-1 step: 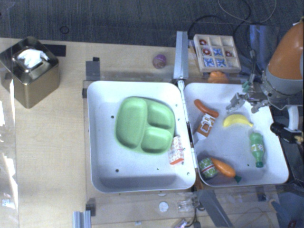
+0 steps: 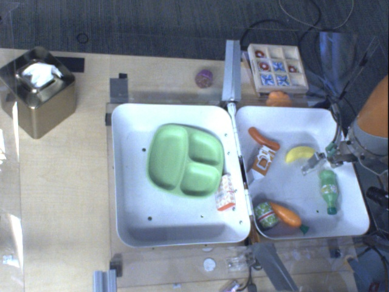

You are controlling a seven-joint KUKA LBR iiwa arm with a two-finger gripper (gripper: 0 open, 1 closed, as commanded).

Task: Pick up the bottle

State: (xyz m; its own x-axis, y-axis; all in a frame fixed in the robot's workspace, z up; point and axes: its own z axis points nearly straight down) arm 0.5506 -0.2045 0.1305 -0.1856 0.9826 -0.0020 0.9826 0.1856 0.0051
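One bottle (image 2: 329, 190), green, lies in the right bin (image 2: 355, 224), just below the banana (image 2: 299, 154). Gripper (image 2: 318, 161) hangs just above the bottle, fingers apart, holding nothing. Grasp and lift not yet done

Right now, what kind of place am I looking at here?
Probably a robotics lab bench set up for grasping trials. Two white bins sit side by side holding toy food and a green bottle, the arm's claw reaches in, and cables trail across the floor.
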